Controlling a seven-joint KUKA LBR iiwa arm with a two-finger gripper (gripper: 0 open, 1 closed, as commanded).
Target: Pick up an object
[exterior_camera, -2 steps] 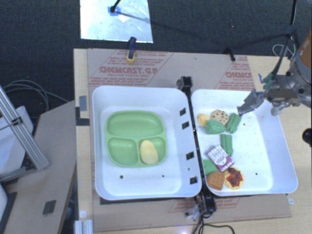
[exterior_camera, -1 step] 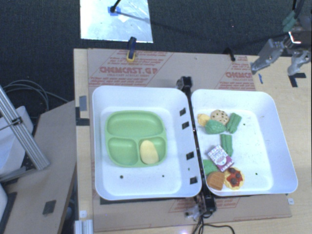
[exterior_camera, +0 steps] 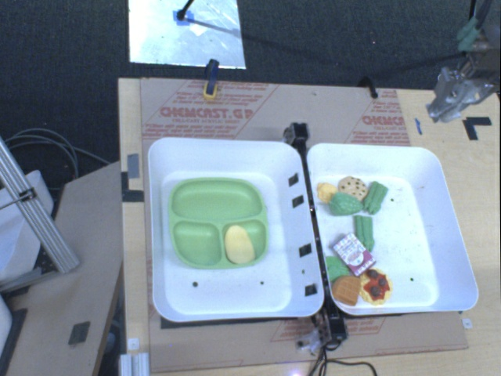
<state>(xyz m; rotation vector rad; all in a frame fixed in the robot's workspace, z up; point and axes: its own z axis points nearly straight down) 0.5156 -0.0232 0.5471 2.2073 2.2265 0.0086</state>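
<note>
Beyond both bins, gripper [exterior_camera: 462, 92] — toy food [exterior_camera: 354, 241] in right bin [exterior_camera: 438, 210]

From my remote station, the claw [exterior_camera: 460, 92] reads as a pale grey metallic piece, angular and glossy, with lighter highlights along its edges. Above it I see a small greenish-teal part, and a thin dark cable or rod running upward from there. Finer details are too blurred to make out.

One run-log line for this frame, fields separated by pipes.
gripper above bench, outside right bin | nothing seen held | toy food clustered in right bin | yellow piece in green tray, left bin
</note>
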